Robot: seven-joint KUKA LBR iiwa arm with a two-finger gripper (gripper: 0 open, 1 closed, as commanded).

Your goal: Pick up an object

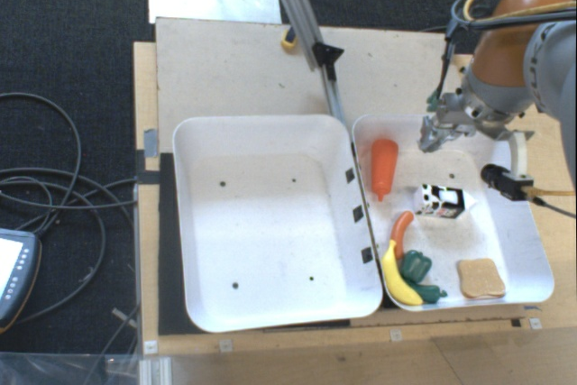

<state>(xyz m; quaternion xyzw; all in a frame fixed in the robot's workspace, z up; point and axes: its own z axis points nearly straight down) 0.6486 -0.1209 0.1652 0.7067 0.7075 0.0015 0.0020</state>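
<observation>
the carrot (pixel 384 167) is orange and long, lying near the top left of the right bin (pixel 532 279). the gripper (pixel 435 136) hangs near it, apart from it; i cannot tell how its jaws stand. lower down sit a black-and-white box (pixel 442 201), a banana (pixel 398 277), a green pepper (pixel 417 269) and a piece of bread (pixel 480 278). the left bin (pixel 194 221) rests beside it on a tan bench (pixel 234 68).

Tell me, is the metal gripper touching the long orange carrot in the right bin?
Apart. The camera view shows bare white bin floor between the gripper and the carrot, which lies to its left.
</observation>
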